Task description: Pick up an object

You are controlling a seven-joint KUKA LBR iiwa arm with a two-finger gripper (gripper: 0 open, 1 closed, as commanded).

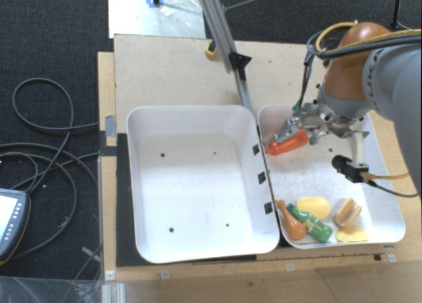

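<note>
Five toys (pixel 315 216) in right bin (pixel 389 196)

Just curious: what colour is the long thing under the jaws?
Orange-red, seen in the camera view.

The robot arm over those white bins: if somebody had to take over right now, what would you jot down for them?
Gripper: over the far end of the right bin, with the orange-red carrot-like toy at its tips. The toy looks pinched there, but whether it is lifted off the bin floor cannot be told.
Other items: a yellow piece, a green piece, an orange piece, a bun-like piece and a pale yellow piece lie clustered at the near end of the right bin.
Done: the gripper has reached an object.
Left: confirm the grasp and raise it clear.
</note>
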